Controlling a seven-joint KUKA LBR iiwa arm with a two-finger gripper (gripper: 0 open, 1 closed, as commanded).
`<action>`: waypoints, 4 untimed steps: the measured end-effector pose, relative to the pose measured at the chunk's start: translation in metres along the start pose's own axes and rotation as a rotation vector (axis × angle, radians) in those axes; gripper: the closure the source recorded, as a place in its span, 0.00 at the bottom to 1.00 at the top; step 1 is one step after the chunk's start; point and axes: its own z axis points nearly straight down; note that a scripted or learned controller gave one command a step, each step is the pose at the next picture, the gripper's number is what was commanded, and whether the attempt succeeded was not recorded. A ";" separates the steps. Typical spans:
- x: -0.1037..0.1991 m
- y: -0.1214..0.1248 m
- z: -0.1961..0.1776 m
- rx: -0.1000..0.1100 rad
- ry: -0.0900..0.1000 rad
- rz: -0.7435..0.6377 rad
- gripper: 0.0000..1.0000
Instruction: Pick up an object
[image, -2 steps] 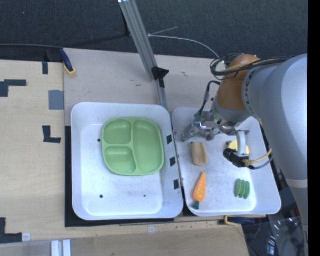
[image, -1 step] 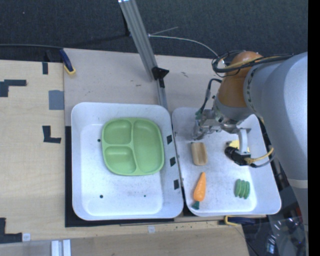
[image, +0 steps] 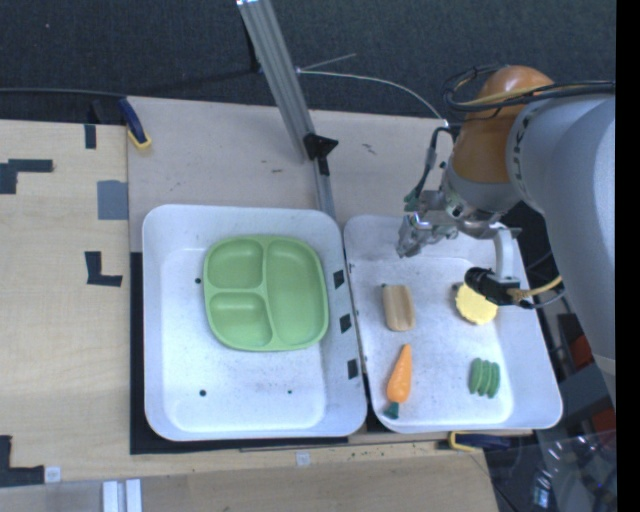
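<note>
Pale wooden bench top (image: 60, 300) spreads under two shallow white bins that sit side by side, their inner rims touching. On the bench lie dark tape marks near the left edge, and a slanted metal rail (image: 285, 90) runs down from the top to the gap between the bins.

The left bin (image: 170, 390) bears a green divided plate (image: 266, 292) with three compartments, lying flat in its upper half.

The right bin (image: 530, 400) holds four small things, well apart from one another: a tan bread-like block (image: 398, 306) near the middle, an orange toy carrot (image: 400, 374) with a dark green tip below it, a green pea pod (image: 484, 378) toward the lower right, and a yellow piece (image: 477, 306) at the right, partly covered by a black part and cable of the arm, so its shape is hard to make out.

The grey arm (image: 570, 160) with its orange band is cut off at the right edge. Its gripper (image: 413, 240) hangs over the upper left corner of the right bin, above bare floor and apart from every object. Nothing shows between its tips; whether they are spread or closed I cannot tell, as they blur into one dark cluster.
</note>
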 end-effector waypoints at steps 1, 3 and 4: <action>-0.007 0.001 -0.046 0.000 0.000 0.000 1.00; 0.049 -0.005 -0.068 0.005 0.002 -0.005 1.00; 0.110 0.002 -0.061 0.006 0.002 -0.006 1.00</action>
